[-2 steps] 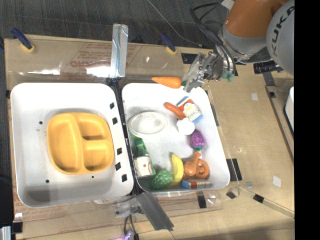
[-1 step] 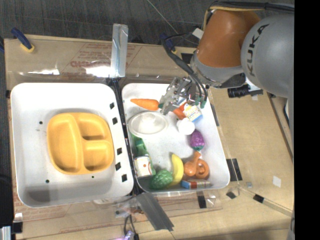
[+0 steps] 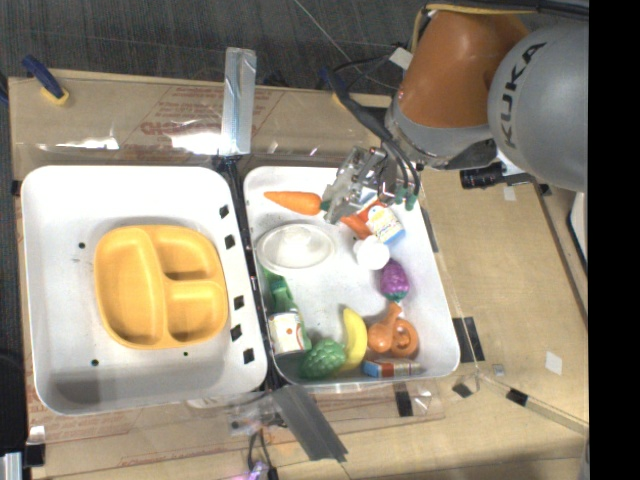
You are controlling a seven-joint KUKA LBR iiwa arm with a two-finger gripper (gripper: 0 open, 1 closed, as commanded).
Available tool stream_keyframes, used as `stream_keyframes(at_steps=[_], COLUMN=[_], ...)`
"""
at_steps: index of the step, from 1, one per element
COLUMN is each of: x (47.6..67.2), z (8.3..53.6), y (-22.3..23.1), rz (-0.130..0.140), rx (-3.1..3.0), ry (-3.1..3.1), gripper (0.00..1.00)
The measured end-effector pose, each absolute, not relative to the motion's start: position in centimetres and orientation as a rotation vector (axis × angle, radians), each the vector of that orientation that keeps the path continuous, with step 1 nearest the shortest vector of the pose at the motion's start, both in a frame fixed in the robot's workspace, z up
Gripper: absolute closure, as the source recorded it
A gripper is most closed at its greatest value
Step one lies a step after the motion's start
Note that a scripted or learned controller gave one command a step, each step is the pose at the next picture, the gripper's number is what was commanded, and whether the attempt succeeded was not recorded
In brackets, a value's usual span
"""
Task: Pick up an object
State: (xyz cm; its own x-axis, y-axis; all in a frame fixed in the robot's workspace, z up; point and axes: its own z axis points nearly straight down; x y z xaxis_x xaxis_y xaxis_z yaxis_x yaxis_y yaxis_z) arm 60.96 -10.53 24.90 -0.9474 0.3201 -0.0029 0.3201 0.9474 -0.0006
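Pincer (image 3: 352, 196) hangs low over the far end of the right bin (image 3: 440, 298), between the carrot (image 3: 293, 202) and a small white bottle (image 3: 384, 224); how wide it stands, or whether it has anything, I cannot tell. The nearest pickable things lie just beside it: the carrot, tapered and smooth, and the bottle, rounded and slick. I'd judge a good grasp needs the pincer centred across the carrot's thick end. Nearby sit a clear bowl (image 3: 294, 247), a knobbly purple grape bunch (image 3: 395, 280) and a curved yellow banana (image 3: 353, 336). The left bin (image 3: 50, 218) holds a glossy yellow tray (image 3: 160, 285).
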Motion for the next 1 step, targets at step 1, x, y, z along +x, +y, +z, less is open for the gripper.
stream_keyframes(at_steps=[1], x=[63.35], z=[28.56], y=[-12.49], rz=[-0.001], rx=[0.513], ry=[3.096], gripper=[1.00])
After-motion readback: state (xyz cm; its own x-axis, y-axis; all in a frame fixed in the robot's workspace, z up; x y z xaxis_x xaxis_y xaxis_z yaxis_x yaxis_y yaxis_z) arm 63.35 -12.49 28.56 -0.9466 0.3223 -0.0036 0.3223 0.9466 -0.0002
